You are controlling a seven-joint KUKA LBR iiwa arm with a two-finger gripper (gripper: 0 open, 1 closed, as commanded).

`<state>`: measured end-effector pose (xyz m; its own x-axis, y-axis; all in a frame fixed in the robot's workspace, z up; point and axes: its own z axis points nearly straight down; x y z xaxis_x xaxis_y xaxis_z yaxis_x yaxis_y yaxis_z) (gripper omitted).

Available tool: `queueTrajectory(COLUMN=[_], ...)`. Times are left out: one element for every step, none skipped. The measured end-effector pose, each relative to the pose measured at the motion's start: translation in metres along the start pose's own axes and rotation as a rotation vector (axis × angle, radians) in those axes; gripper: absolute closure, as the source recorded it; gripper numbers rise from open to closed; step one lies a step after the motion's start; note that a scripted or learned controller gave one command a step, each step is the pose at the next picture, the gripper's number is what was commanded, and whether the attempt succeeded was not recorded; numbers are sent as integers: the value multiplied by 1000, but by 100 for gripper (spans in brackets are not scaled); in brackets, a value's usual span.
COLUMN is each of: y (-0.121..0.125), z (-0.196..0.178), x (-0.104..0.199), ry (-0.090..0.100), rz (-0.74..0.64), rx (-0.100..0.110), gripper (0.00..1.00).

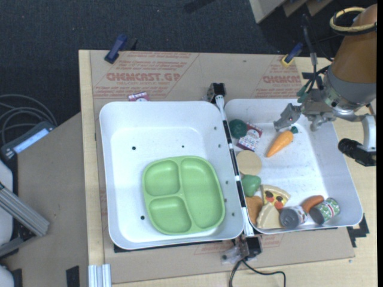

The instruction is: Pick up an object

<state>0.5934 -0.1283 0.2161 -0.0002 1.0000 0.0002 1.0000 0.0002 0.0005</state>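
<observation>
My gripper [301, 121] hangs over the back of the right bin [341, 178], its two fingers spread open with nothing between them. An orange toy carrot [280, 143] lies on the bin floor just in front of and slightly left of the fingertips, apart from them. Along the bin's left side sit a dark green piece [238, 127], a small printed packet [249, 139], a beige disc [250, 161] and a green pepper-like toy [250, 184]. The front holds a pizza slice [272, 202], a grey can [291, 217], a reddish sausage [311, 203] and a green can [328, 210].
The left bin [119, 136] holds a green divided plate [182, 194]. A black clip [216, 91] joins the bins at the back. The arm's grey and orange body [353, 58] rises at the right, with a black part [356, 151] by the right bin's rim.
</observation>
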Motion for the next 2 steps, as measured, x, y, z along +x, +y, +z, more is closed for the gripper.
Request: queueTrajectory(y=[15, 16], z=[132, 121], x=[-16, -16], ry=[0, -1], rz=[1, 1], rx=[1, -2], gripper=[0, 100])
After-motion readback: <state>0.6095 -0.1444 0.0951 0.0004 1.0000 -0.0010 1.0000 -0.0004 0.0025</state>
